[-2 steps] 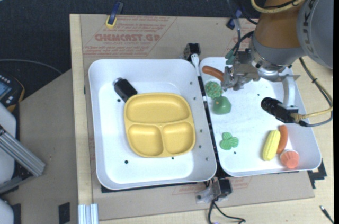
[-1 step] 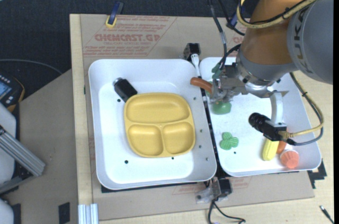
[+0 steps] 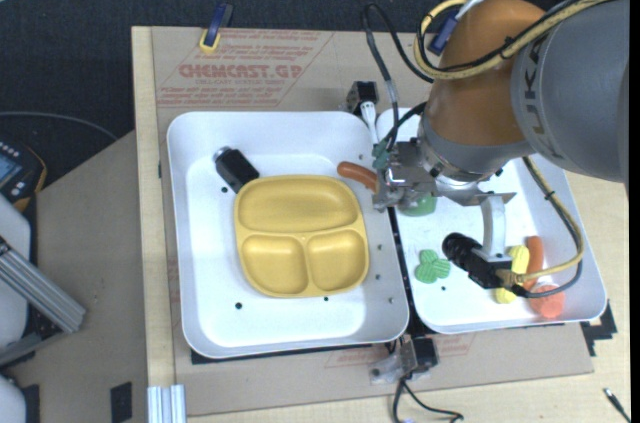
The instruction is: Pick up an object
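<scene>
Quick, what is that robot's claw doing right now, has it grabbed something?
Gripper: low over the inner edge of the right bin, next to a small green object; whether it has hold of anything cannot be told from this view.

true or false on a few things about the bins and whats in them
1. The yellow divided tray lies in the left bin. True.
2. A black cylinder rests on top of the tray. False: it lies on the bin floor beside the tray's upper left corner.
3. A green clover-shaped piece lies in the right bin. True.
4. The arm reaches over the left bin's far left corner. False: it hangs over the seam between the bins.
</scene>
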`<action>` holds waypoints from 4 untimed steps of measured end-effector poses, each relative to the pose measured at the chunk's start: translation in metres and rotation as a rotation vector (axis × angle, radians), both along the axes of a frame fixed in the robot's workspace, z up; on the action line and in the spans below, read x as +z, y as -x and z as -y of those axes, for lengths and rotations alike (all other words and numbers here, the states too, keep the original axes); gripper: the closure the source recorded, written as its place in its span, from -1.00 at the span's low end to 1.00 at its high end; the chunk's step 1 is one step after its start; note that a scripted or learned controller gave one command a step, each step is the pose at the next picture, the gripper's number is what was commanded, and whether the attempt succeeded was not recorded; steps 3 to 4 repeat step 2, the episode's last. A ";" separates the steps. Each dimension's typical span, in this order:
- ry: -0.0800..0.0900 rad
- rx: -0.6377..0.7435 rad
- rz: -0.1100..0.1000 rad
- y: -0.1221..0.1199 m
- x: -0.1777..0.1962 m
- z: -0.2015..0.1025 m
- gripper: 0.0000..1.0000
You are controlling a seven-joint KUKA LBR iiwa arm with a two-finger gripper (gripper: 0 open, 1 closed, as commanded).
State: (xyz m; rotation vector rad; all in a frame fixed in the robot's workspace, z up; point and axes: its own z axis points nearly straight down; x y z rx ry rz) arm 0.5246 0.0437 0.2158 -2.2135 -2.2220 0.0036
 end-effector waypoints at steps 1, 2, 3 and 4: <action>0.001 -0.004 0.001 -0.001 -0.001 0.000 1.00; 0.002 -0.004 0.006 0.004 0.008 0.004 1.00; 0.002 -0.004 0.006 0.004 0.008 0.004 1.00; 0.002 -0.004 0.006 0.004 0.008 0.004 1.00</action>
